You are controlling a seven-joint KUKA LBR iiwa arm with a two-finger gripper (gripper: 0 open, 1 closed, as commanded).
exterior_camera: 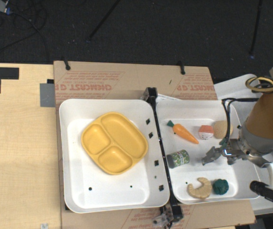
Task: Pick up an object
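The right bin [194, 116] holds an orange carrot [184, 133], a small red-and-white piece [205, 132], a tan round piece [219, 129], a green can on its side [178, 158], a tan croissant-shaped piece [200, 188] and a dark green ball [220, 186]. My gripper [216, 155] hangs low over the right part of this bin, right of the can and above the ball. Nothing shows between its fingers. The arm's orange band [265, 113] rises at the right edge.
The left bin [74, 175] holds a yellow divided plate [114, 142]. A black divider [158, 147] runs between the bins. Cardboard [131, 82] lies under both, on a wooden bench [17, 151]. Cables run along the right bin's far side.
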